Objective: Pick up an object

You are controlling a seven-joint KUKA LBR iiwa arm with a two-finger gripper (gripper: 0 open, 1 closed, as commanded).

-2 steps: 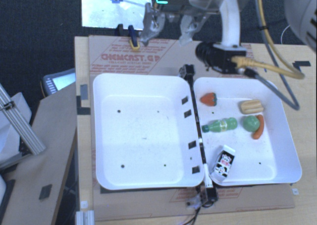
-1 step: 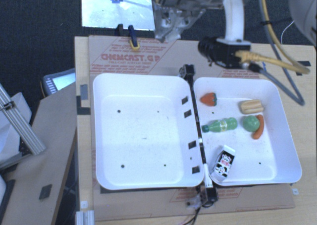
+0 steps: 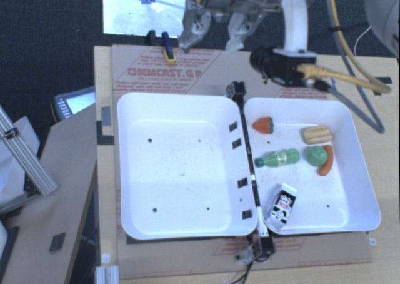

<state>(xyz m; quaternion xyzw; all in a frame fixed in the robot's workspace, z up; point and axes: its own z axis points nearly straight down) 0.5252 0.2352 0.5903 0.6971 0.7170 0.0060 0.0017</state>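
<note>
My gripper (image 3: 214, 34) hangs spread wide and holding nothing, beyond the right bin (image 3: 356, 151), which holds a green bottle (image 3: 278, 158) and milk carton (image 3: 282, 206).

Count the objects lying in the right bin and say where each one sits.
5: strawberry far-left, hot dog bun far-right, green bottle centre, green-and-orange vegetable right of it, milk carton near-left. None looks hidden.

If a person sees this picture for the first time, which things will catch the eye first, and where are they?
The eye goes first to the small colourful items grouped in the right bin: a green bottle, a red strawberry, a hot dog bun and a black-and-white milk carton by the bin's near edge. Next comes the gripper, hanging open above the bench's far edge, holding nothing.
</note>
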